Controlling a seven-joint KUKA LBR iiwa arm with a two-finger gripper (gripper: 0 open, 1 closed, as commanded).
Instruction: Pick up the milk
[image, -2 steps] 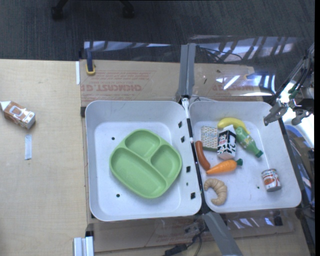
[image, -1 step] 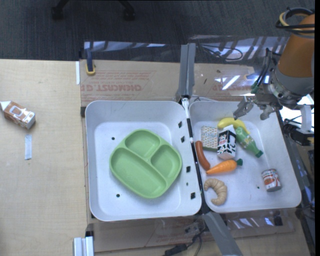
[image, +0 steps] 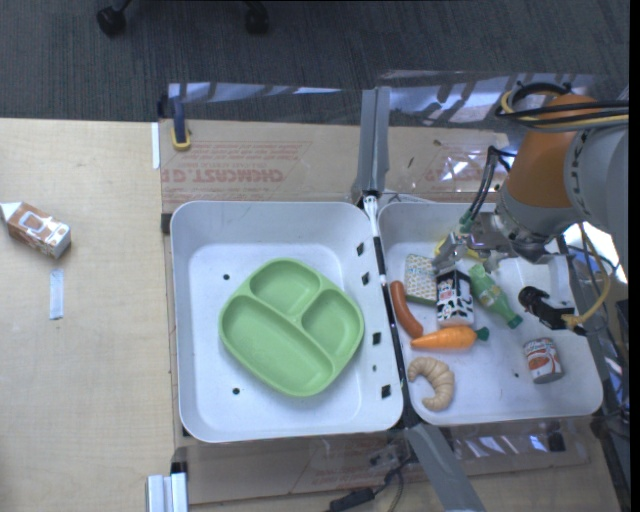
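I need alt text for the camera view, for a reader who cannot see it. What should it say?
The grey arm's pincer hangs over the milk carton in the right bin, among a green bottle, sausage, carrot, croissant and small can. The left bin holds a green divided plate.

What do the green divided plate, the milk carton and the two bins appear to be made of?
Green divided plate: likely moulded plastic, matte, uniform colour with soft rounded ridges. Milk carton: looks like a small toy carton with a black-and-white cow print; plastic or printed card, too small to tell. Left bin and right bin: probably white plastic, smooth, faintly glossy, with rounded rims.
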